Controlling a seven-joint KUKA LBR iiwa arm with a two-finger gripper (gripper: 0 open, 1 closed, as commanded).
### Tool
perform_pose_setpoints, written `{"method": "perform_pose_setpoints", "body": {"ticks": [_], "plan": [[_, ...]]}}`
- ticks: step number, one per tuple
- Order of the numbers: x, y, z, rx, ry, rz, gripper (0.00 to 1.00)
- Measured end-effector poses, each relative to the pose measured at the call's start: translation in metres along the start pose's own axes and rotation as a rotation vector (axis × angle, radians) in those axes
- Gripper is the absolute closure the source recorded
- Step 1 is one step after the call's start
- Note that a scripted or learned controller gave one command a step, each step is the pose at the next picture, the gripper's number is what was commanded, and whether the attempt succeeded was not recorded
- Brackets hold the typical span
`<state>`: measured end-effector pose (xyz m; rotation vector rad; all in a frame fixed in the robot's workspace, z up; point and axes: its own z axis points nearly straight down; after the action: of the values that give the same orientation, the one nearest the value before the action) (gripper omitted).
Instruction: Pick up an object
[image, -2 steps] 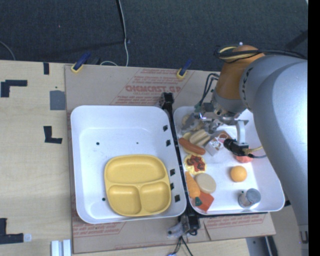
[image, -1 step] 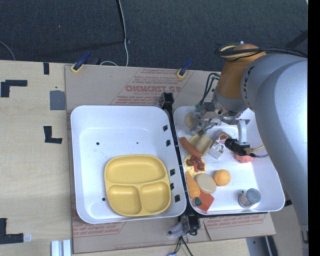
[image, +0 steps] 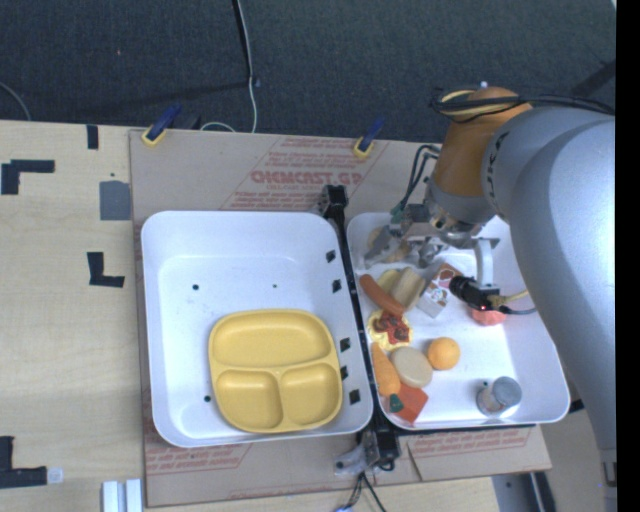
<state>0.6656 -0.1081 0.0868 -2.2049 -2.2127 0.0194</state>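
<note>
Toy food (image: 400, 340) was piled in the right bin (image: 535, 380), on a cardboard-covered bench (image: 290, 175). A yellow divided plate (image: 275, 368) was seen in the left bin (image: 175, 260). The gripper (image: 415, 240) was lowered over the pile.

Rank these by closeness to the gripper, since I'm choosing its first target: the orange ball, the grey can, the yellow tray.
Measured from the gripper:
1. Orange ball, middle of the right bin.
2. Grey can, right bin's near corner.
3. Yellow tray, in the left bin.
</note>
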Motion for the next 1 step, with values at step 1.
{"method": "perform_pose_setpoints", "body": {"ticks": [1], "plan": [[0.0135, -0.0609, 0.006, -0.018, -0.005, 0.004, 0.0]]}}
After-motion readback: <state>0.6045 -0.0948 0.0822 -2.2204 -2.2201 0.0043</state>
